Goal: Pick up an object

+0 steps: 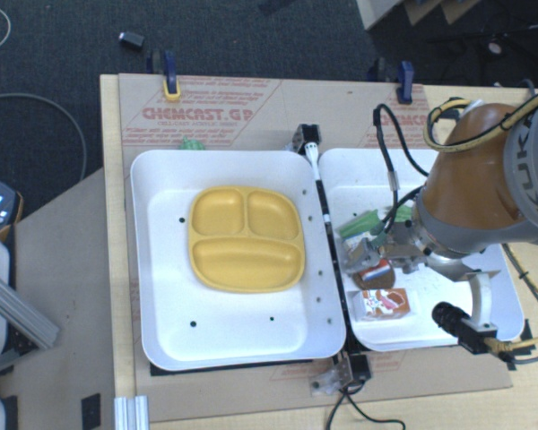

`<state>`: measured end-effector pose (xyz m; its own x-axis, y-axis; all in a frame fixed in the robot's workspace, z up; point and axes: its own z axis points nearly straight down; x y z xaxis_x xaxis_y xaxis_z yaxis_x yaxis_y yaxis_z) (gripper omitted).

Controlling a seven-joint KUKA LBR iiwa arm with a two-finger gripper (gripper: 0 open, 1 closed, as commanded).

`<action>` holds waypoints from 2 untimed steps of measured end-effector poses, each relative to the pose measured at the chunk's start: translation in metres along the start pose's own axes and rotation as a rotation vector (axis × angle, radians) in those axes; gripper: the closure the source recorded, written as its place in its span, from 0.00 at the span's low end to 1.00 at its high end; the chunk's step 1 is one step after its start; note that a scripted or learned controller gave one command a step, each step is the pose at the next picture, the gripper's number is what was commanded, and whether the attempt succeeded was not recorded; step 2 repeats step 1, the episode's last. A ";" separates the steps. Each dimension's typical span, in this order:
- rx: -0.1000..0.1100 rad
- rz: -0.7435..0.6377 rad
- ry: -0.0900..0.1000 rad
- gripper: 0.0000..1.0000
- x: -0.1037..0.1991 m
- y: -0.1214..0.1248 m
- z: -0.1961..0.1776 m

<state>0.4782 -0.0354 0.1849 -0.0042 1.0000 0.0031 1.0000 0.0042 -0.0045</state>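
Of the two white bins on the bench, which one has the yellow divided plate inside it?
The left bin, the one farther from the arm. The yellow divided plate lies in its middle, while the right bin holds small objects, with the gripper lowered among them.

A yellow divided plate (247,238) lies in the left white bin (161,321) on the table (125,115), with blue clamps (169,72) at its far edge.
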 end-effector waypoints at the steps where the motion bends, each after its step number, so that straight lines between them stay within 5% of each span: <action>1: -0.002 0.002 -0.001 0.00 0.015 0.001 0.000; 2: -0.002 0.002 -0.001 0.00 0.015 0.001 0.000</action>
